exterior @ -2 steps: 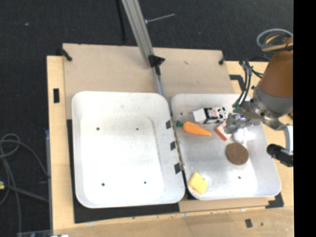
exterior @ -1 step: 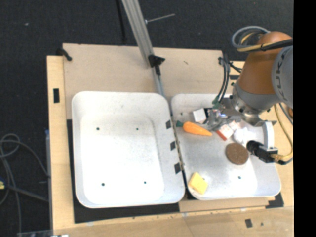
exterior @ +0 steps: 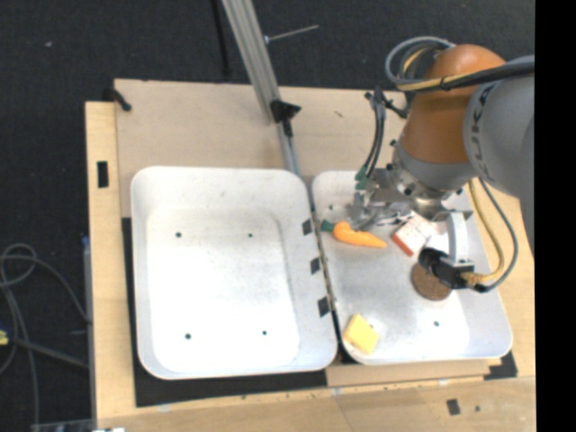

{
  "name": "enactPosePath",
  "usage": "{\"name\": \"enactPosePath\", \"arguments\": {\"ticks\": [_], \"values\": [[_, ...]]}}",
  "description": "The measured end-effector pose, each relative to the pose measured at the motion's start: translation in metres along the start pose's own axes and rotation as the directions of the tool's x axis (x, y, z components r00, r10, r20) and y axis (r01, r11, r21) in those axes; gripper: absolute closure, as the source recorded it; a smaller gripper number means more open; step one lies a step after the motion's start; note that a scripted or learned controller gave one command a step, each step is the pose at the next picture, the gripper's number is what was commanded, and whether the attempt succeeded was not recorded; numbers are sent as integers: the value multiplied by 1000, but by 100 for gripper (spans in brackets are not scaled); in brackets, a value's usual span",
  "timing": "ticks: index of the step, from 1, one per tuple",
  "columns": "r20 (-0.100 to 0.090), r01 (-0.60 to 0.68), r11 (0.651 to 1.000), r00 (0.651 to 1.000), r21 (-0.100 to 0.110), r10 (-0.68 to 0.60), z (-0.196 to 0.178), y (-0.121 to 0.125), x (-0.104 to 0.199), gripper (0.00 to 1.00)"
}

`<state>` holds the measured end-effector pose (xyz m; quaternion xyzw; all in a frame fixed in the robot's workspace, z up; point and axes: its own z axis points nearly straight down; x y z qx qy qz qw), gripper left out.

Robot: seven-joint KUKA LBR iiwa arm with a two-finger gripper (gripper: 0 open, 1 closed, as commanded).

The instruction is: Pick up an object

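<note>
Gripper over carrot, right bin, pick not done yet.
Gripper (exterior: 371, 207) sits just above the toy carrot (exterior: 359, 236), which lies flat on the right bin (exterior: 477, 331) floor near its left wall; can't tell the pincer's state. Grasp & lift left to do. Carrot: small, orange, tapered, green end.

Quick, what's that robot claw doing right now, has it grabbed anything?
Gripper: low in the right bin, just above the orange carrot. Whether it is open, closed or holding anything cannot be told.
</note>
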<state>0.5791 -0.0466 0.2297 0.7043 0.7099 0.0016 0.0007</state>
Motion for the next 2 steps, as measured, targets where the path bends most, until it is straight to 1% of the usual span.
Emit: {"name": "enactPosePath", "arguments": {"ticks": [1, 2], "values": [[1, -1, 1000, 1000, 0, 1, 8, 20, 50, 100], [-1, 0, 1000, 1000, 0, 0, -6, 31, 103, 100]]}}
